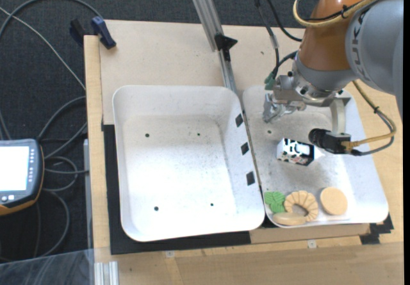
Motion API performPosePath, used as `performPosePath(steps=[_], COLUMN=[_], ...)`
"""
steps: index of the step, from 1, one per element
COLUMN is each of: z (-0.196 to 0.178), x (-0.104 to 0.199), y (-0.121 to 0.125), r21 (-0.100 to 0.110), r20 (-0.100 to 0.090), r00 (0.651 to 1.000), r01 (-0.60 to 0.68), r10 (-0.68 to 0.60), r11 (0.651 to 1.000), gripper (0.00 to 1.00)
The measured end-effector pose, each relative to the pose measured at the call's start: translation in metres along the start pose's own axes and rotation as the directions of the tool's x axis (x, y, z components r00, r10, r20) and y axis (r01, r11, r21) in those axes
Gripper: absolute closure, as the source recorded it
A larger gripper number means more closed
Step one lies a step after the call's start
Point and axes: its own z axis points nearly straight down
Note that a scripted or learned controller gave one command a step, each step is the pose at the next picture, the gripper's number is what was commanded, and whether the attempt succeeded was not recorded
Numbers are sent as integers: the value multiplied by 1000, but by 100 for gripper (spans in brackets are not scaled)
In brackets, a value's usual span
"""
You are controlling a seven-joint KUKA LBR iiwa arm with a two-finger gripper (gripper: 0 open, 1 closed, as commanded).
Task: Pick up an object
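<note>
At the far left, a handheld pendant (16, 175) with a lit screen lies on the dark floor, with grey cables (38, 72) looping past it. A blue clamp (102, 32) sits at the back left corner of the wooden bench (160, 53). The left bin (122, 101) is a shallow white tray speckled with dark flecks and marked by 4 small dark dots on its floor. A slanted aluminium rail (202, 2) comes down from the top and ends at the seam between the 2 bins.

The right bin (368, 178) holds 4 objects. Along its front edge, from left to right, lie a small green leafy piece (275, 200), a tan ridged croissant-like toy (301, 206) touching the green piece, and a round tan disc (334, 201) just beside it. Nearer the bin's middle sits a small black-and-white box (295, 151), apart from the other 3.

The gripper (274, 109) hangs over the back left part of the right bin, behind and to the left of the black-and-white box and apart from it. I cannot tell how its tool is set; nothing is seen in its grasp. Above it, the arm's orange band (330, 21) and grey link fill the upper right corner.
</note>
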Motion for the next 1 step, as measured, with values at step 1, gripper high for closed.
performPosePath(steps=[1], z=[0], x=[47], y=[-10], r21=[0], r20=[0], r00=[1000], r01=[0], r10=[0], r11=[1000], gripper=[100])
